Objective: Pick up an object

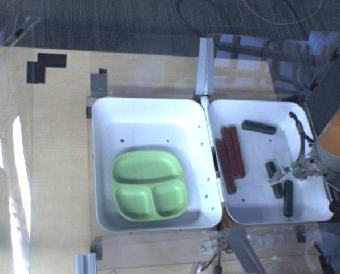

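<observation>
Left bin point(101, 153): a light green divided tray point(149, 184), three compartments, lying flat toward the near wall. Right bin point(255, 213): beside the shared divider, several dark red-brown sticks point(230, 156) lie bunched, long axes running roughly far-to-near. Near the far wall a dark bar point(259, 128) lies almost crosswise. Toward the right side, short dark pieces cluster: one small block point(270, 168), another point(278, 189), and a longer dark marker-like piece point(288, 199) whose long axis runs far-to-near. The gripper point(295, 172) sits low in the right bin, just right of the small block and just above the marker-like piece, so the nearest candidates lie to its left and on its near side. Whether its fingers are apart or together cannot be told here. Nothing is seen clamped between them. The arm's orange band point(338, 135) enters at the right.
</observation>
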Controlling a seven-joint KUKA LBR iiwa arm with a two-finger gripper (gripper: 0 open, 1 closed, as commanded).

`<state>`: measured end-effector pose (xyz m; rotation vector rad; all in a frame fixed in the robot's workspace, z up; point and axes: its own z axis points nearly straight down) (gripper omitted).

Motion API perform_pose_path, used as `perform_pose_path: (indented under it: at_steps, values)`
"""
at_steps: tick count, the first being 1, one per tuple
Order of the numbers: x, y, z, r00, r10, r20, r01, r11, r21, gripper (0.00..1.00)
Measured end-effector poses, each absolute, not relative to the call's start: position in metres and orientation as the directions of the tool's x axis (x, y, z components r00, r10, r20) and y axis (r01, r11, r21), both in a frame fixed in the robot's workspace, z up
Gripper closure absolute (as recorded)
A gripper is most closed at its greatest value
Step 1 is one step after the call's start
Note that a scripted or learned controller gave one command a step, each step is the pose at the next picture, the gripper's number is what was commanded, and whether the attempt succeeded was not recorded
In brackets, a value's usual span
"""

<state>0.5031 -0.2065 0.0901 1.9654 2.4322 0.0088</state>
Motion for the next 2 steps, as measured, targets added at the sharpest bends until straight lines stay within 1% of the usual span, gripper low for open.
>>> perform_pose_path:
  at_steps: [1,2]
  values:
    - [0.5072,-0.2051,0.1026,-0.212,0.977,-0.011,0.977,0.212,0.023,1.00]
    - [0.5072,-0.2051,0.1028,-0.212,0.977,-0.011,0.977,0.212,0.023,0.00]
